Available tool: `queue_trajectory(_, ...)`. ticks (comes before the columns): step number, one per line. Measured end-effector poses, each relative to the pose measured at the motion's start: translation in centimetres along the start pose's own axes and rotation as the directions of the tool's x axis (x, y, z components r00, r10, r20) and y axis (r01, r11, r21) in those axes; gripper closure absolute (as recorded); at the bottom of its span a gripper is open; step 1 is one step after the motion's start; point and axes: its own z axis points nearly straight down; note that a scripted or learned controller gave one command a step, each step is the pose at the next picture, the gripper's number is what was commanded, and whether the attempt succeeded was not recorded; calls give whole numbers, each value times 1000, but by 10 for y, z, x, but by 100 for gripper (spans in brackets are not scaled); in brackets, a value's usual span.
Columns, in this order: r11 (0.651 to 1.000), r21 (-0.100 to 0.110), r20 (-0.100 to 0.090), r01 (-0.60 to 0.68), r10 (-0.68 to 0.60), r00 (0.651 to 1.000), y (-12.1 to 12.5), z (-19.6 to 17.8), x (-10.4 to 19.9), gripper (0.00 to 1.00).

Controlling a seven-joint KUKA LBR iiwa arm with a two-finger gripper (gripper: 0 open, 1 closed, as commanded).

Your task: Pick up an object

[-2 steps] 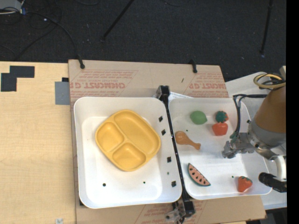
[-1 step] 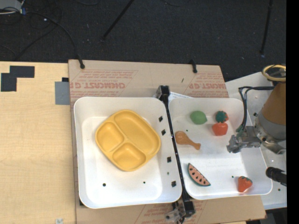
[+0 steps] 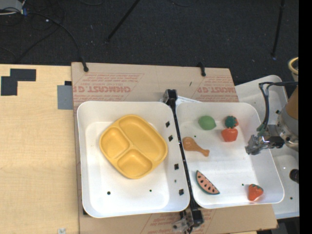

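The right bin [image 3: 229, 194] holds several toy foods: a green lime [image 3: 206, 123], a red tomato with a green top [image 3: 230, 129], a brown chicken drumstick [image 3: 194, 146], a watermelon slice [image 3: 207, 183] and a strawberry [image 3: 255, 192]. My gripper [image 3: 255, 146] hangs over the right edge of this bin, to the right of the tomato and above the strawberry. Nothing shows between its tips. The arm comes in from the right.
The left bin [image 3: 92, 179] bears a yellow divided plate [image 3: 133, 146]. A black divider with clips [image 3: 177, 155] runs between the two bins. Cardboard [image 3: 146, 84] lies under both bins, and a wooden bench top [image 3: 34, 155] spreads to the left.
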Motion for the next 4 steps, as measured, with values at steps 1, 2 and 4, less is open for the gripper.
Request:
queue_trajectory(1,1000,1,0,1,-1,1000,1,-28,-1,100)
queue_trajectory(2,1000,4,-2,3,-3,1000,25,-19,43,100)
queue_trajectory(4,1000,4,-2,3,-3,1000,59,-18,131,100)
